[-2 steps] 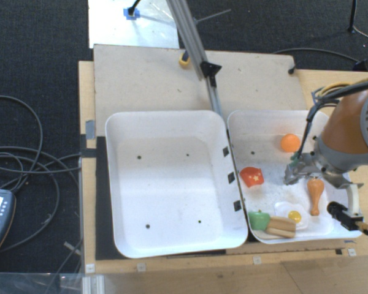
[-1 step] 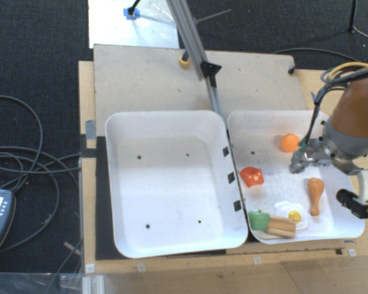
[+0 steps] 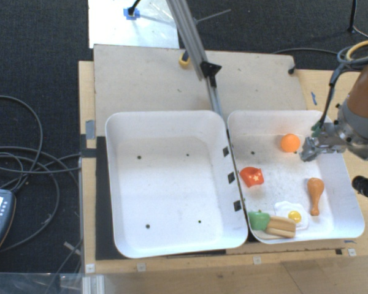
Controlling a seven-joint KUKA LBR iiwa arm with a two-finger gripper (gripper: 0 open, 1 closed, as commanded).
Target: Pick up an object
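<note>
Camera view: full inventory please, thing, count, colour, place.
bins: 2, white, side by side on the bench
ball: 1, orange, right bin, far side, just left of the tool
red piece: 1, red, right bin, near the left wall
drumstick: 1, orange-brown, right bin, right side
fried egg: 1, white with yellow yolk, right bin, near edge
green piece: 1, green, right bin, near-left corner
bread roll: 1, tan, beside the green piece
cables: several, black, floor at left
arm: 1, grey with orange band, from the right
tool: 1, grey, over the right bin
</note>
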